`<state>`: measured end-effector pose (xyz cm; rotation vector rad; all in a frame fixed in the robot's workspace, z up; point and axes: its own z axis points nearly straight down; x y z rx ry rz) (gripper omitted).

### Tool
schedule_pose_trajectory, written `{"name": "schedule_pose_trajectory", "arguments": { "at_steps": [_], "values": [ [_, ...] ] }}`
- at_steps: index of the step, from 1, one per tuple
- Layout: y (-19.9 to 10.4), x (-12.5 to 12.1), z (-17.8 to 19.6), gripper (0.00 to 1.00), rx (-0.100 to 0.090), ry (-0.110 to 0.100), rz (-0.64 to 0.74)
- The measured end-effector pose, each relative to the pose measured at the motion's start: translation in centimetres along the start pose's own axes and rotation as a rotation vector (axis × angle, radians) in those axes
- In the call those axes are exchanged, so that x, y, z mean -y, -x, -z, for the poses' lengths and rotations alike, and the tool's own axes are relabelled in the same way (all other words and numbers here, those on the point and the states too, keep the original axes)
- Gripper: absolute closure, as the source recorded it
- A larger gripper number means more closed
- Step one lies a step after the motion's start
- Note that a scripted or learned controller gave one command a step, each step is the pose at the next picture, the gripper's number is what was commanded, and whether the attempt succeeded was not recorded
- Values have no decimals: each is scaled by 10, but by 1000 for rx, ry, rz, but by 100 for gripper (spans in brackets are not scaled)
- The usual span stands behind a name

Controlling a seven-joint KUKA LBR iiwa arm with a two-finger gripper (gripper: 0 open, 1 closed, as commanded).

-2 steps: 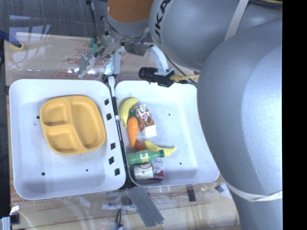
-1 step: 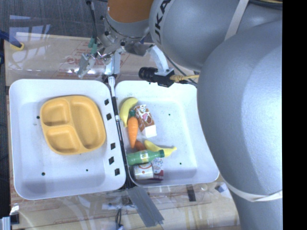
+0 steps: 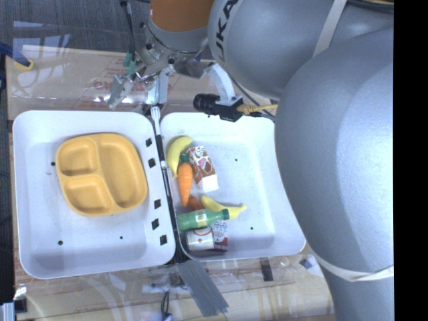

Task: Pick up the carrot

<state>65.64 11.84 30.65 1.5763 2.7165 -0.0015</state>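
Note:
The orange carrot [image 3: 184,183] lies lengthwise near the left wall of the right bin [image 3: 261,179], its green top pointing to the back. It rests between a banana [image 3: 175,154] and a small carton [image 3: 201,168]. My gripper [image 3: 137,91] hangs beyond the back rims of the bins, above the bench, well behind the carrot and slightly left of it. Its fingers [image 3: 118,91] stand open with nothing between them.
A yellow divided plate [image 3: 100,172] sits in the left bin [image 3: 33,233]. In front of the carrot lie a second yellow fruit [image 3: 226,206], a green bottle [image 3: 200,219] and a can [image 3: 204,240]. The arm's large grey body covers the right side.

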Motion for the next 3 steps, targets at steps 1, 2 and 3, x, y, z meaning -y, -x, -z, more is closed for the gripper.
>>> {"name": "schedule_pose_trajectory", "arguments": {
  "at_steps": [1,2,3],
  "values": [
    [-34,-19,-94,0,-2,-4,-39],
    [-34,-19,-84,100,-1,-4,-35],
    [-13,-8,-40,100,1,1,153]
  ]
}}
